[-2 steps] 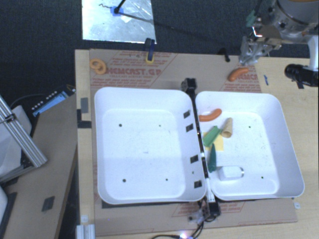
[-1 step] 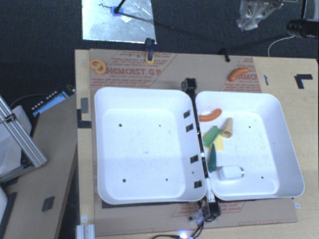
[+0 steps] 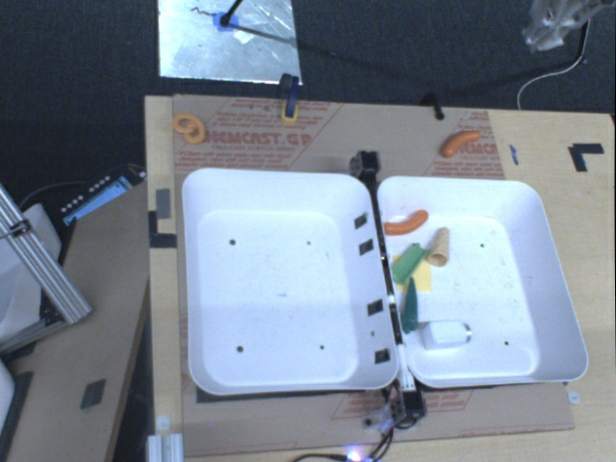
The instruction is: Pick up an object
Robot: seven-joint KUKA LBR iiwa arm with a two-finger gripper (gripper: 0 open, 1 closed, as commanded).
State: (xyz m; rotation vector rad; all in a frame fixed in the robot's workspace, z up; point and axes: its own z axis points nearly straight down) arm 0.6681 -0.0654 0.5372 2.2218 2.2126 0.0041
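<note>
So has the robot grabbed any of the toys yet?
Not yet. The gripper is up at the top right, away from the bins, with no toy seen in it. The orange sausage, the cone, the green pieces and the white block all lie in the right bin. Reaching down, grabbing one and lifting it is all left.

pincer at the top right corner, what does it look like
The pincer appears as a pale grey, semi-translucent, blurred shape against the dark floor. A thin white cable curves down from it toward the bench. Its details are too blurred to make out.
</note>
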